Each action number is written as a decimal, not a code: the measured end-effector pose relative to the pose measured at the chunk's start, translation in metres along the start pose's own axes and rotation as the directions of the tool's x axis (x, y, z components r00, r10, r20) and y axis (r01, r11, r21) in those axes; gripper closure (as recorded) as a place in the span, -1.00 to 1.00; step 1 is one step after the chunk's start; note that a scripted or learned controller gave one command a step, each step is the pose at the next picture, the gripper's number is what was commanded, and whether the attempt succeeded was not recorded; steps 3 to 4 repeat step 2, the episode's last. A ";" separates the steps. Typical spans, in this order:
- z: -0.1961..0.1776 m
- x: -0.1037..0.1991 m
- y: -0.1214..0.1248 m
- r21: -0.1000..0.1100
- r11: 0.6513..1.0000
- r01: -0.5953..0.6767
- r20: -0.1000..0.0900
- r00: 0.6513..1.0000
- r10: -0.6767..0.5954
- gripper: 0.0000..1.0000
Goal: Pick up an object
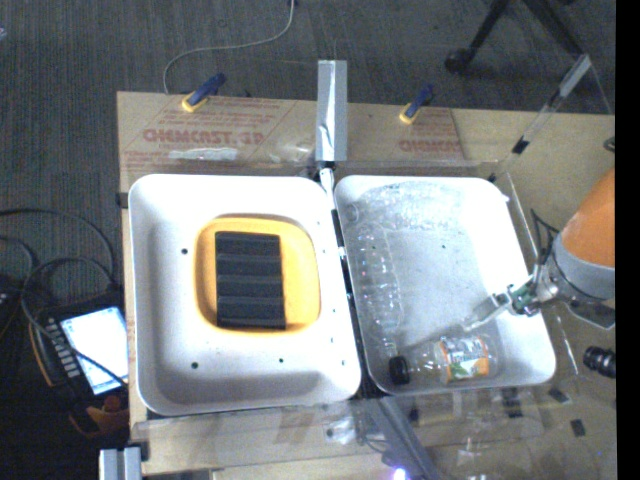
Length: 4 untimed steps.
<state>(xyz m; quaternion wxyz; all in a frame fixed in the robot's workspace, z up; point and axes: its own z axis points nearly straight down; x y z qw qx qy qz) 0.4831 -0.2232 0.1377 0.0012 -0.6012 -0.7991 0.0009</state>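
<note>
Lying on its side along the near wall of the right bin, a clear plastic bottle with a black cap, its cap end pointing left and a label with orange and green on it, is the object closest to the camera's edge of the bench. Just above and to the right of it the gripper reaches in over the bin's right rim, its slim pale fingers angled down and leftward toward the bin floor; they end near the bottle's right end but apart from it, with nothing visibly between them, and whether they are spread or closed cannot be made out at this size. Behind the gripper sits a small green-tinted wrist part, then the grey arm with its orange band at the view's right side. A second, nearly transparent bottle lies lengthwise along the right bin's left wall. The left bin holds a yellow tray-like object with a black ribbed block resting in its middle. Two blue-and-yellow clamps grip the cardboard-coloured board beyond the bins.
</note>
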 end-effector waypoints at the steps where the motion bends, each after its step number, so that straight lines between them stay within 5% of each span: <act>1: -0.061 0.061 0.048 -0.004 1.000 0.027 0.001 1.000 -0.027 -1.00; 2: -0.030 0.022 0.011 -0.002 0.991 0.137 0.003 0.991 -0.137 -1.00; 4: -0.030 0.022 0.011 -0.002 0.991 0.137 0.003 0.991 -0.137 -1.00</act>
